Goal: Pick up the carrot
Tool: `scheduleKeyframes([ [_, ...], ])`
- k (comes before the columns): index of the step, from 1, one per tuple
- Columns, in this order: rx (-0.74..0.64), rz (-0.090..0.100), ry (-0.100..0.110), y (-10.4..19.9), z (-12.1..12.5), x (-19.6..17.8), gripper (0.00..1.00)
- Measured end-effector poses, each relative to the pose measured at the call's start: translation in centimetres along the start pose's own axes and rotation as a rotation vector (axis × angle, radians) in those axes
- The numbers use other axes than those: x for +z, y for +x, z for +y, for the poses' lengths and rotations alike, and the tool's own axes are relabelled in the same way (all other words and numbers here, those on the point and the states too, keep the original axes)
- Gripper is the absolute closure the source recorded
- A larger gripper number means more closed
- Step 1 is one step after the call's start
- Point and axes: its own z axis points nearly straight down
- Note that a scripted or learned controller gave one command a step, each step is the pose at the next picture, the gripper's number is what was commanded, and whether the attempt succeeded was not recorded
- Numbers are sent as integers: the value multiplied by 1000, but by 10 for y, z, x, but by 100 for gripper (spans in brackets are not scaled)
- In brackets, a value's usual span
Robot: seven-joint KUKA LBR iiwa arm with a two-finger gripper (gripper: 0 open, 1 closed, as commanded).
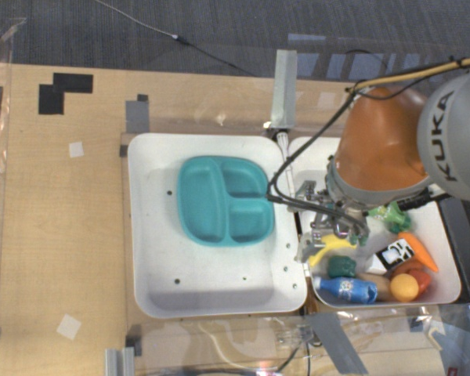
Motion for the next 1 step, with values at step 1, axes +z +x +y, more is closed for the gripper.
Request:
scheduleKeyframes([
  [1,0,0,0,0,0,0,0],
])
